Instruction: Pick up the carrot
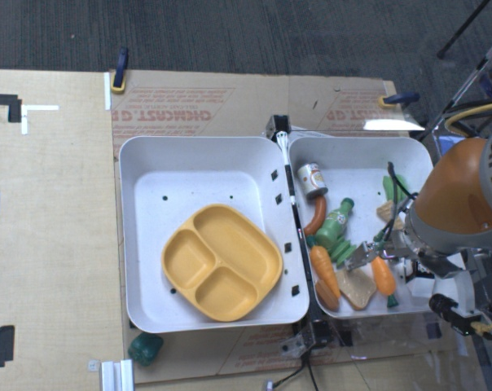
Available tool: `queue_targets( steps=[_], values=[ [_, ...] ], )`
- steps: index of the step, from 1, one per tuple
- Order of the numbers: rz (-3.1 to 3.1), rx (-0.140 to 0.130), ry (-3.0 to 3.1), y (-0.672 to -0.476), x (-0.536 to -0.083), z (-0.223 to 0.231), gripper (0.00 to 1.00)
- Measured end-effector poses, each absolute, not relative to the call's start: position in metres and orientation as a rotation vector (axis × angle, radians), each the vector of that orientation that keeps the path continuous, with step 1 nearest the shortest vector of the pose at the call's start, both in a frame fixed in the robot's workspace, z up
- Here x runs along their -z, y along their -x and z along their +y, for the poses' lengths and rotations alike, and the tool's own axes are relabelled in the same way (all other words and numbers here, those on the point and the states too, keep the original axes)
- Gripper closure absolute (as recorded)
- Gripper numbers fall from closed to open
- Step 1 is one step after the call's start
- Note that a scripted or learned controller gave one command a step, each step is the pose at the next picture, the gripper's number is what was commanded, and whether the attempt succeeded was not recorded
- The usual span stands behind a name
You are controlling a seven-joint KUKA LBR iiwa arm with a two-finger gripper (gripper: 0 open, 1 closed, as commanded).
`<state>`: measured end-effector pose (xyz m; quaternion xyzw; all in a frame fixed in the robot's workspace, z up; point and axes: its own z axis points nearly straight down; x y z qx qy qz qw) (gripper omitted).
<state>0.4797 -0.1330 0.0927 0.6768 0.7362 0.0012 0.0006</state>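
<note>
Two white bins are seen: the left bin [136, 218] holds one yellow tray [221, 261]. Two carrots lie in the right bin [356, 149], the larger carrot [324, 273] pointing down-right, the smaller carrot [384, 276] likewise. The gripper [375, 255] is poised there; its closure cannot be told.

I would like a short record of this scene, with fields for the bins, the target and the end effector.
left bin: holds a yellow divided plate
right bin: carrot, second carrot, sausage, can, green bottle, bread slice
end effector: over the right bin, beside the second carrot
</note>
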Motion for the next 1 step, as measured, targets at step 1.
queue_targets(
  steps=[1],
  values=[
    [2.304,-0.009,-2.130,-0.4823,-0.1026,-0.1335,1.00]
  ],
)
